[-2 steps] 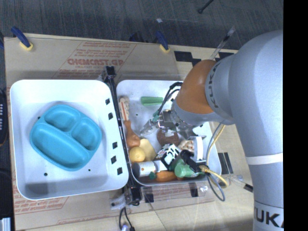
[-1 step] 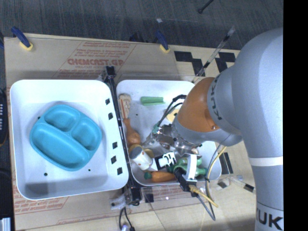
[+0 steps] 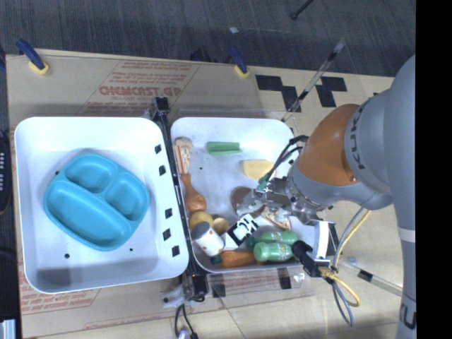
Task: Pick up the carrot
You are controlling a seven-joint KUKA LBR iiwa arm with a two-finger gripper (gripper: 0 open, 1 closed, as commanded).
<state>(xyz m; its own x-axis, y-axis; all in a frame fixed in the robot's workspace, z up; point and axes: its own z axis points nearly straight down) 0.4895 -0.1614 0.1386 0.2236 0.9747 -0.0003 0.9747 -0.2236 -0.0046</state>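
The carrot (image 3: 236,259) lay along the near wall of the right bin (image 3: 212,128), wedged between a small white cup (image 3: 210,241) on its left and a green bottle (image 3: 276,248) on its right. My gripper (image 3: 263,205) hung just beyond that clutter; how wide it stood, I could not tell. I judged I should come down on the carrot's free middle, clear of both neighbours, while the left bin (image 3: 28,138) held a blue tray (image 3: 97,199).

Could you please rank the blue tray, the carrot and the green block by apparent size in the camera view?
1. Blue tray, by far the largest.
2. Carrot and green block: similar size, with the carrot partly hidden, so unranked.
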